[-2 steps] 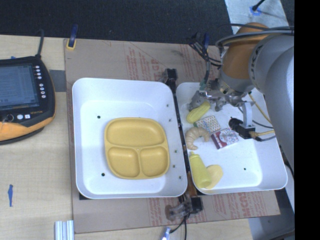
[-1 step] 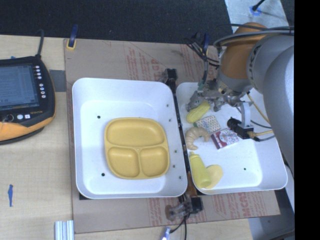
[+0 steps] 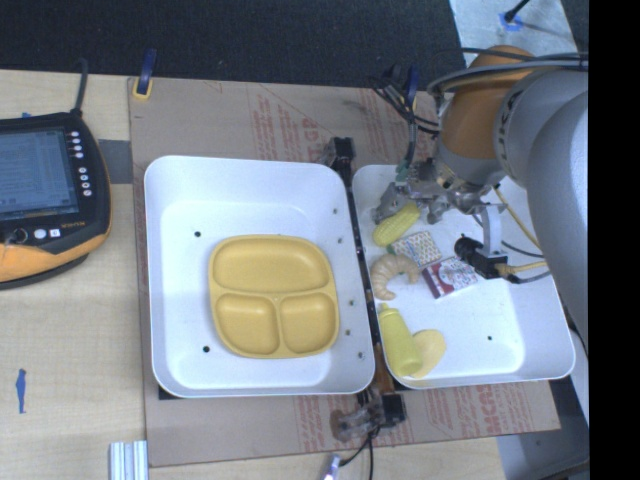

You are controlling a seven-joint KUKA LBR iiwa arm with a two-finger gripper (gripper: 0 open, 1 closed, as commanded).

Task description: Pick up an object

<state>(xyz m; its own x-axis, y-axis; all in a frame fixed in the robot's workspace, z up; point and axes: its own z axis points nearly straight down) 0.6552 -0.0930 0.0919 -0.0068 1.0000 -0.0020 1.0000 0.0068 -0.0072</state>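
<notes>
Two white bins are sitting side by side on the bench (image 3: 250,108). Right of centre, the tool (image 3: 420,200) is hovering over the right bin (image 3: 520,343), just beside the corn cob (image 3: 395,225); its grip state cannot be determined.

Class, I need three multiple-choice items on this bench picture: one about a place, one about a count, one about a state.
1. Where does the yellow three-compartment plastic tray lie?
A left white bin
B right white bin
C bare bench

2. How many shallow white bins are there?
A one
B two
C three

3. The handheld screen pendant at the left is:
A hanging from the arm
B inside a bin
C lying on the bench

Key: 1 A, it lies within the left white bin's walls; 2 B, the left and right white bin sit side by side; 3 C, it rests outside the bins.
</notes>
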